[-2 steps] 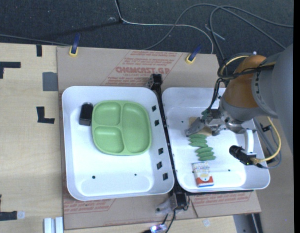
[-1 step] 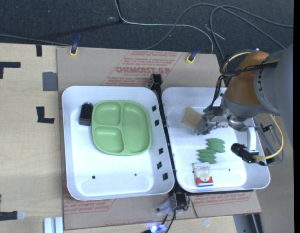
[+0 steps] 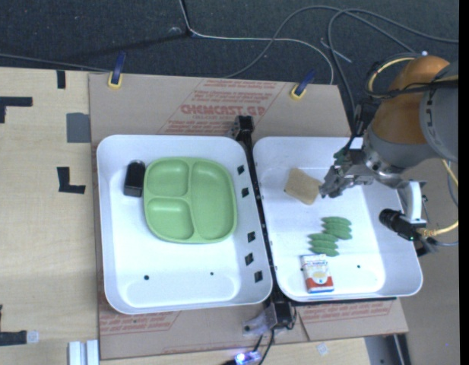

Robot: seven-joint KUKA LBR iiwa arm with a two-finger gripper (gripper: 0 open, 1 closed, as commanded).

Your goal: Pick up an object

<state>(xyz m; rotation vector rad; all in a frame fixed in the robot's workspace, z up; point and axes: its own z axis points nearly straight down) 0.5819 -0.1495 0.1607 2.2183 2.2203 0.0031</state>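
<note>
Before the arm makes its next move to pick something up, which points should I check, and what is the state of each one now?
1. Gripper is over the right bin: ok.
2. Tan block lies beside the fingertips, within reach: ok.
3. Block is between the fingers: cannot tell.
4. Green pea pods lie apart from the block: ok.
5. Small red and white box lies near the bin's front edge, away from the gripper: ok.
6. Green divided plate and black object lie in the left bin: ok.

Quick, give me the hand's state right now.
Hand: cannot be told; its tip sits right beside the tan block in the right bin, with no object seen held.
</note>
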